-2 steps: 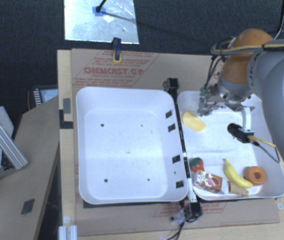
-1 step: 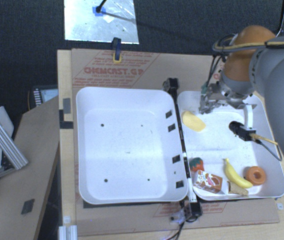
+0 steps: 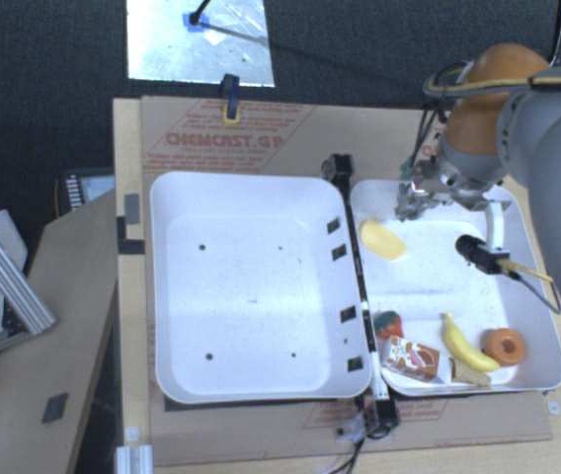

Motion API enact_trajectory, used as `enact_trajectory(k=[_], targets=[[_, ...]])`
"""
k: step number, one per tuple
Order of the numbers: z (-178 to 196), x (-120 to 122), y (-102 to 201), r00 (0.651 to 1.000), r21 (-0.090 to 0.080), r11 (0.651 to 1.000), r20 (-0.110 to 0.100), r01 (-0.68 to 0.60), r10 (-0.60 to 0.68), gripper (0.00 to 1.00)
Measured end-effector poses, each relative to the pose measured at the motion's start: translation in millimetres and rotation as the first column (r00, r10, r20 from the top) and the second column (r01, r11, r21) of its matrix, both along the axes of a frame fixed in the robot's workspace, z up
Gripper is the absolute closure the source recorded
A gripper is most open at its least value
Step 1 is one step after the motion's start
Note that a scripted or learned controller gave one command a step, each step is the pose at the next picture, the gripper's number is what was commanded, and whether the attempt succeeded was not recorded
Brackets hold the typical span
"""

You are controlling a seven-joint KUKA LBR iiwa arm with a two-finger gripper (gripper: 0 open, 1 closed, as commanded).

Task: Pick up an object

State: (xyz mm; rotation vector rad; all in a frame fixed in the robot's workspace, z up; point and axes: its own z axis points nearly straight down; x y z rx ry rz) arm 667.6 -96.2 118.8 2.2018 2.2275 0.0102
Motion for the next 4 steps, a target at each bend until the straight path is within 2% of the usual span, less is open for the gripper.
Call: enact_trajectory(k=[4], targets=[[44,4,0,1.000,-0.002,1.000,0.011,-0.008,0.008,1.00]])
